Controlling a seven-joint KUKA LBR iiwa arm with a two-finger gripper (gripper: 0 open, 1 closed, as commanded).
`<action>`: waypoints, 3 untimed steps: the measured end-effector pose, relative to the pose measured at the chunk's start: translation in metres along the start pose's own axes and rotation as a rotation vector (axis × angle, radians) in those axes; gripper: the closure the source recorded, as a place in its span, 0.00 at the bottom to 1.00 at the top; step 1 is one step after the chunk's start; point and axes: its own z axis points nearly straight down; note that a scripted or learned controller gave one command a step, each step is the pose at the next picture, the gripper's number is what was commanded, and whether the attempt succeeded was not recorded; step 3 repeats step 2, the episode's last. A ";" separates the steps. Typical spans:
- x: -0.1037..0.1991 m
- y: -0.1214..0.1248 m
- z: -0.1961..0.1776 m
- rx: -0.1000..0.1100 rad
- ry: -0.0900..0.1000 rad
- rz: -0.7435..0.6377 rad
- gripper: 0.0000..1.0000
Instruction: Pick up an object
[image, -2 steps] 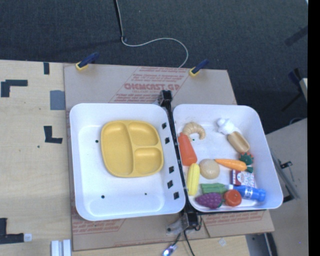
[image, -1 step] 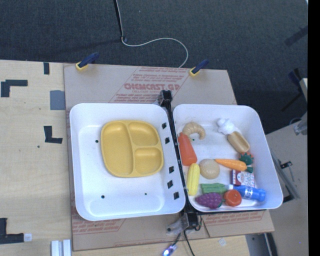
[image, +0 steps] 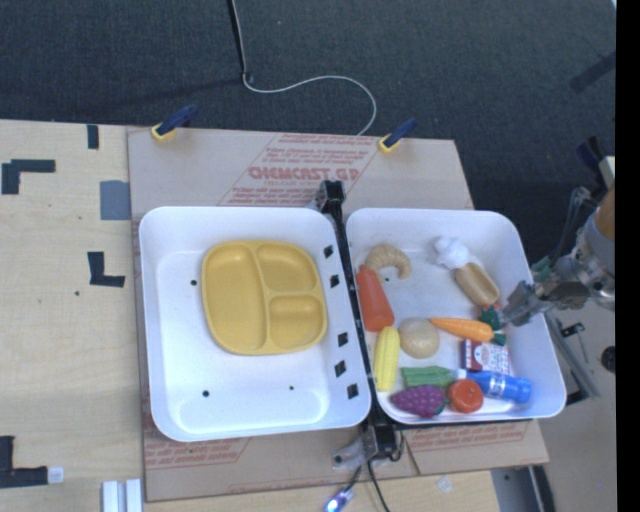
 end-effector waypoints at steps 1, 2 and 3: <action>0.065 0.008 -0.132 -0.027 -0.007 -0.007 1.00; 0.019 0.027 -0.286 -0.034 -0.014 0.004 1.00; 0.019 0.027 -0.286 -0.034 -0.014 0.004 1.00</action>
